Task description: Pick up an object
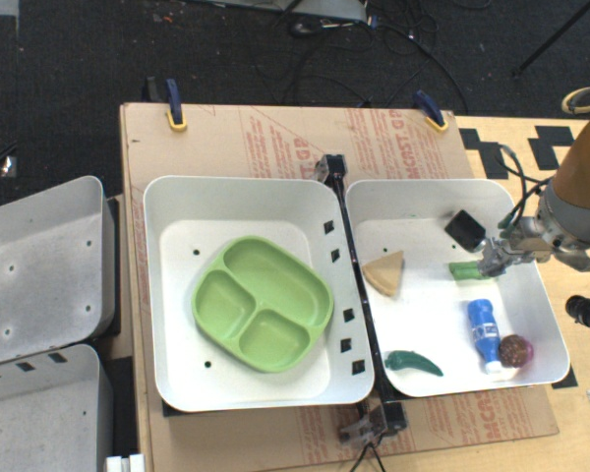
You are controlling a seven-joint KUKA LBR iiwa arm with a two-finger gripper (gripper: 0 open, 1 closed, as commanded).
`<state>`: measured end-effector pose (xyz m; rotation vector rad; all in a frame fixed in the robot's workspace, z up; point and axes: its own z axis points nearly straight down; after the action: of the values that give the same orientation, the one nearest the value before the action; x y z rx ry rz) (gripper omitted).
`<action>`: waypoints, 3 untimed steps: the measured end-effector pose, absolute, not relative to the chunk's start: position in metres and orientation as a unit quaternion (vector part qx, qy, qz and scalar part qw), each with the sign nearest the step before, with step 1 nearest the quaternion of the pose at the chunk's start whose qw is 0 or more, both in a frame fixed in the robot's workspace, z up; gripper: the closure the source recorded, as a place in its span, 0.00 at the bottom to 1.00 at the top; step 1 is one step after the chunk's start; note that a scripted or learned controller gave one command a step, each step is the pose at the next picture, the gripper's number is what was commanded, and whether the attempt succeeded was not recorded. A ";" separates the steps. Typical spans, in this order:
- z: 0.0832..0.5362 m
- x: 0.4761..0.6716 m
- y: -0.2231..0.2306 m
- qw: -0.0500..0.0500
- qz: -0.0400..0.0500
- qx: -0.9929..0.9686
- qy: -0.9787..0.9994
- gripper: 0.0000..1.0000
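So the gripper (pixel 494 260) is down inside the right bin (pixel 425 197), near its right wall, sitting right on top of a small green piece (pixel 464 270) that pokes out to its left. It's touching or nearly touching that piece, but I honestly can't tell whether it's clamped on it or loose, that bit is too small and blurry.

Just up and left of the gripper there's a black square block (pixel 464 229), tilted, towards the bin's far edge. Below the gripper, along the right wall, a blue tube with a white cap (pixel 483 331) lies with the cap pointing at the near edge, and a dark reddish ball (pixel 516 350) sits just beside the cap end in the near right corner. A tan wedge (pixel 384 272) rests by the bin's left wall, and a dark green pepper-looking thing (pixel 412 363) lies by the near edge, left side.

The left bin (pixel 167 264) has a light green divided plate (pixel 264 304) in the middle, three compartments, turned at an angle. Both bins sit on a cardboard-covered bench (pixel 236 141) with clamps at the far edge.
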<state>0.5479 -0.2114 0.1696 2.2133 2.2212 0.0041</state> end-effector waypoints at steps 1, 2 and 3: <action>0.213 0.547 -0.211 0.002 0.001 0.706 0.708 1.00; 0.266 0.548 -0.211 0.003 0.001 0.706 0.708 1.00; 0.253 0.538 -0.152 -0.001 0.000 0.705 0.710 1.00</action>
<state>0.5384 -0.1523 0.2534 2.2154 2.2315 0.0005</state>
